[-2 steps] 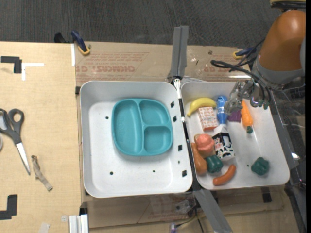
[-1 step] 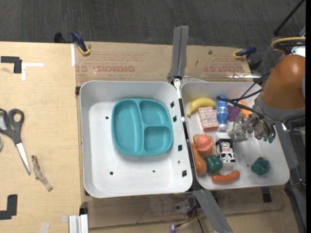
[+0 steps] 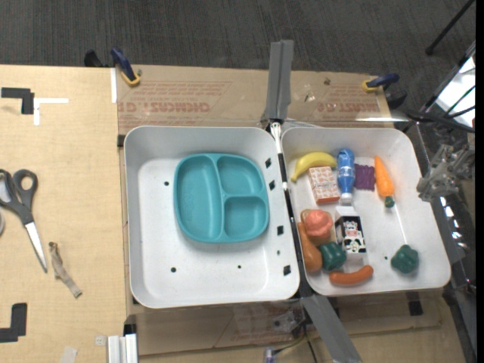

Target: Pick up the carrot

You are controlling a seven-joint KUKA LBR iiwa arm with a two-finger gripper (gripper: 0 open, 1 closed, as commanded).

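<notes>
Light is even and fairly bright, coming from overhead; no hard shadows. The white bins (image 3: pixel 144 278) show only soft grey shading along their inner walls, esp. the left bin's left and near sides. The teal tray (image 3: pixel 222 197) casts a faint shadow at its near edge. Mild sheen on the bin floors, no blown glare there. One overexposed patch at the far right edge, by the metal frame (image 3: pixel 463 89). The dark floor (image 3: pixel 189 13) at top looks grainy. Sharpness is moderate: small items in the right bin look soft, labels not legible. Slight slant, little edge distortion.
</notes>
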